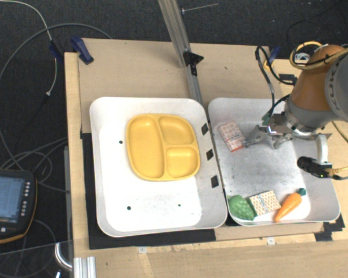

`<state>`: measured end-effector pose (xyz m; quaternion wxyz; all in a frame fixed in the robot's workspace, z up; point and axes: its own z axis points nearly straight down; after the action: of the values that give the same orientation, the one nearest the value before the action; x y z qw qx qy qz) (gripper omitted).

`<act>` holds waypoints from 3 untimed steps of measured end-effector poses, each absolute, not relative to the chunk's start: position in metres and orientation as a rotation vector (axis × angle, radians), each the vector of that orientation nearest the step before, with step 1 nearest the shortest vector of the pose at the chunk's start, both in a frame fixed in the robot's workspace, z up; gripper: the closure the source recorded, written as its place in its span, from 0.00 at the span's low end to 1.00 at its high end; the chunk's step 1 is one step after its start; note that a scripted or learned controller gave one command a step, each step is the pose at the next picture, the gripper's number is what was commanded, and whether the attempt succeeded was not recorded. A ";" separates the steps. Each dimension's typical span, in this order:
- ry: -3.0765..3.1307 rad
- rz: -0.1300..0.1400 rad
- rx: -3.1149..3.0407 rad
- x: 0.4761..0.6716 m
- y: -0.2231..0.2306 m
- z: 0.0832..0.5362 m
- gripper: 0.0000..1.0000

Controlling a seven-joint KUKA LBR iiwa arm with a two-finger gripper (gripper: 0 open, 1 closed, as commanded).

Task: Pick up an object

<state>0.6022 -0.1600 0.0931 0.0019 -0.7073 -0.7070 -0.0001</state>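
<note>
Nearest the camera, along the front wall of my right bin [313,216]: green soft toy [241,207], patterned sachet [263,201], toy carrot [287,207], packed in a row, toy and sachet touching. Left bin [104,155] holds the yellow divided tray [162,146], big, rigid, too broad for me, skip. My arm [322,88] reaches in from the right. My claw [271,133] hangs low over the right bin's back half, just beside the pink-white packet [231,136]; whether it's spread or closed I cannot tell, nothing visibly gripped. Packet is my likeliest pick: lying flat, alone, looks light, probably crinkly and slippery, so pinch across its short sides. Carrot looks like smooth, hard plastic and may roll; take its thick middle.
</note>
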 end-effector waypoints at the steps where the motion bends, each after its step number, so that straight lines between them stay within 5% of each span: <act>1: -2.224 -0.007 -2.222 0.604 -0.160 0.108 1.00; 3: -2.229 -0.007 -2.223 0.599 -0.145 0.226 1.00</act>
<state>0.5989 -0.1446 0.2258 -0.0033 -0.7061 -0.7081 -0.0022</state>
